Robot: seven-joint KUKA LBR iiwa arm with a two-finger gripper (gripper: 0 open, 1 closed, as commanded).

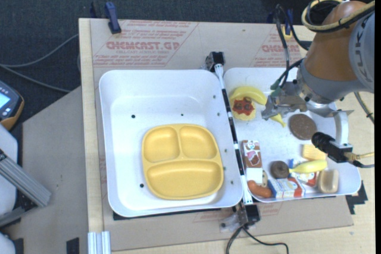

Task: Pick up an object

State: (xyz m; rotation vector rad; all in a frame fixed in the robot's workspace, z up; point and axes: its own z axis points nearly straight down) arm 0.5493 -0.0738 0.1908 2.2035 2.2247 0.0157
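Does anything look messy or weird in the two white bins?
Nothing looks spilled or broken. The left bin holds a neat yellow divided plate. The toy food is jumbled at the near end of the right bin.

The right bin [351, 184] holds a scatter of small toy foods: a yellow banana [249, 94] curved near the far left corner, with a red strawberry-like piece [243, 107] lying against it; a flat brown round cookie [302, 126] near the middle; a small carton [252, 155] with a red and white print beside the left wall; a dark brown doughnut [279, 169] towards the near side; a yellow wedge [312, 153] and a second small banana [309, 168] just right of it; a red sausage [259, 188], a printed box [289, 186] and a tan bread-like piece [328, 181] (details too small to tell) crowded along the near wall
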